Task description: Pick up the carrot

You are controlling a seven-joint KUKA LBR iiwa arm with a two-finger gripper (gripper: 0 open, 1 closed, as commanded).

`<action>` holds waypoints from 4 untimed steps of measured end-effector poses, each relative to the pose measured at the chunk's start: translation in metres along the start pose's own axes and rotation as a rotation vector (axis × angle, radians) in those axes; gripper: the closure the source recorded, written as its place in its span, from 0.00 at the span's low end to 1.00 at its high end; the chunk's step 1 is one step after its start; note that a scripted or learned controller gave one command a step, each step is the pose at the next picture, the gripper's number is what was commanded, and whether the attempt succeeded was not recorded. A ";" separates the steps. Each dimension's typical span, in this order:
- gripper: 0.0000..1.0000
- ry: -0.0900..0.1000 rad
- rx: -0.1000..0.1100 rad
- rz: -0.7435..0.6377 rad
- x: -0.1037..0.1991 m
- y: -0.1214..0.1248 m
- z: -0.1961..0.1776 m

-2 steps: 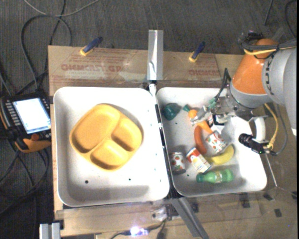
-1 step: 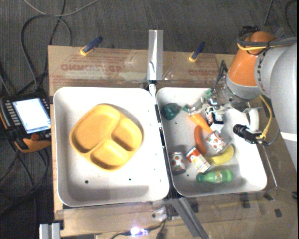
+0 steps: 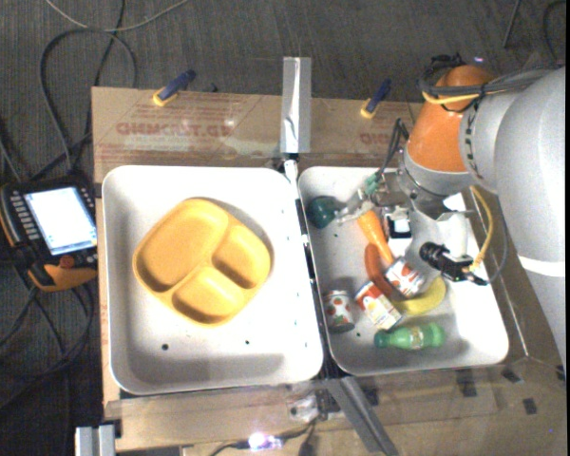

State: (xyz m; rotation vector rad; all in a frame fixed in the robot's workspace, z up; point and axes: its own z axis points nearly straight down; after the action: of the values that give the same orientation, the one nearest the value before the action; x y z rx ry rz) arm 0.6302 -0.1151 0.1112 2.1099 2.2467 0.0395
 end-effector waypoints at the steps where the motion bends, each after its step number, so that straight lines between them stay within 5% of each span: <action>1: 1.00 0.001 -0.008 0.000 0.000 0.004 -0.010; 2: 1.00 0.011 0.068 0.337 0.000 0.020 -0.132; 3: 0.00 0.010 0.068 0.337 0.000 0.020 -0.132; 4: 0.00 0.007 0.071 0.518 0.009 0.001 0.001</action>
State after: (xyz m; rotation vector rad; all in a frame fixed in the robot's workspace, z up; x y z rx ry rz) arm 0.6302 -0.1061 0.1101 2.6680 1.6636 -0.0106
